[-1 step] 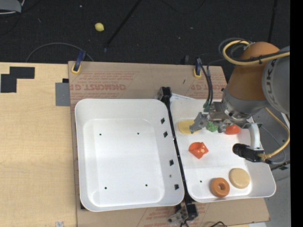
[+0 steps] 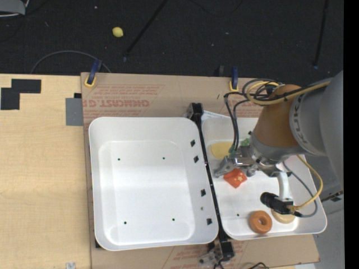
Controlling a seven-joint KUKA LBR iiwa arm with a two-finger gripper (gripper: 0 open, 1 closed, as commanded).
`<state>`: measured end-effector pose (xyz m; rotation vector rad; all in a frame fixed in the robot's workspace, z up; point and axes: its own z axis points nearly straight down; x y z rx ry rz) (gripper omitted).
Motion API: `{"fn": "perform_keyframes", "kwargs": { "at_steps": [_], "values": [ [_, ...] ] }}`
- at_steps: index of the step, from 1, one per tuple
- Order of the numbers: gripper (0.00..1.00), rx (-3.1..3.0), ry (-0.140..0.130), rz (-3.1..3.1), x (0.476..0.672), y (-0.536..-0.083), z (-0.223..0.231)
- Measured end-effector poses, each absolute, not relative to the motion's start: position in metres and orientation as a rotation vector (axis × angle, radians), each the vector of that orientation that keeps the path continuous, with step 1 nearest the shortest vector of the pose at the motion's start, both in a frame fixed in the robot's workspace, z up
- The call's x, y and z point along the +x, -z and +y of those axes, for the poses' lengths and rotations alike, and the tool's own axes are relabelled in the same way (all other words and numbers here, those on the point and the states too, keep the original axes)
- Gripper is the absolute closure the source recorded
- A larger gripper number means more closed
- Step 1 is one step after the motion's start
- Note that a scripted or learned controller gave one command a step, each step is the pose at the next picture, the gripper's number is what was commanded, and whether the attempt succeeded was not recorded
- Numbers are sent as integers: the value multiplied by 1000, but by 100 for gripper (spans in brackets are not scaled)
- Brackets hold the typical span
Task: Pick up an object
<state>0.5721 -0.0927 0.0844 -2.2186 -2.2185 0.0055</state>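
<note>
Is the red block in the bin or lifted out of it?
Cannot tell for sure: the red block appears over the right bin floor, just below the claw.

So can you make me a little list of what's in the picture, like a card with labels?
left bin: white
right bin: holds the things
arm: reaches in from the right, over the right bin
gripper: low, just above the red block
red block: middle of bin
yellow piece: near the divider
brown ring: front of bin
</note>
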Motion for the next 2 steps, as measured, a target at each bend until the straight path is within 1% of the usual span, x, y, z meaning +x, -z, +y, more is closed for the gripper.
{"fn": "perform_keyframes", "kwargs": {
  "at_steps": [1,2],
  "values": [
    [100,-2220,-5,-2217,573,-94,-94],
    [0,-2220,-5,-2216,572,-94,-94]
  ]
}}
